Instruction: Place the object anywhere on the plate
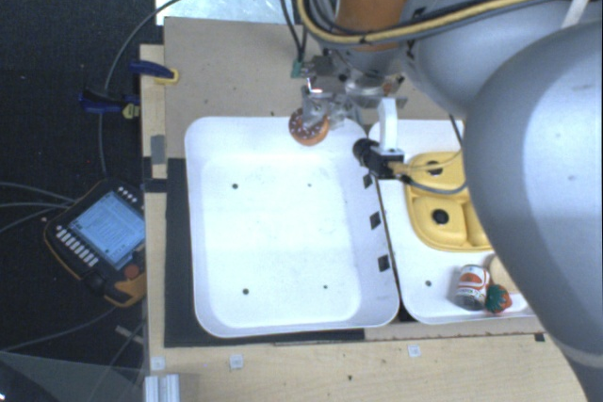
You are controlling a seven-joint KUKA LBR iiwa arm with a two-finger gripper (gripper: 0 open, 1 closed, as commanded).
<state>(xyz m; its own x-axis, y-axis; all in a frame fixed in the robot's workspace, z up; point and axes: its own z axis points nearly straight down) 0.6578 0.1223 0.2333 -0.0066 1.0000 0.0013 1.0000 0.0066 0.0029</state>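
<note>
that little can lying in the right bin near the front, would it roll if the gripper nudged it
Probably yes. The can looks cylindrical and seems to lie on its side on the right bin, so a sideways push would likely roll it. The small red-and-green object right beside it might block rolling that way. Its smooth, rigid-looking wall could slip between fingers.
</note>
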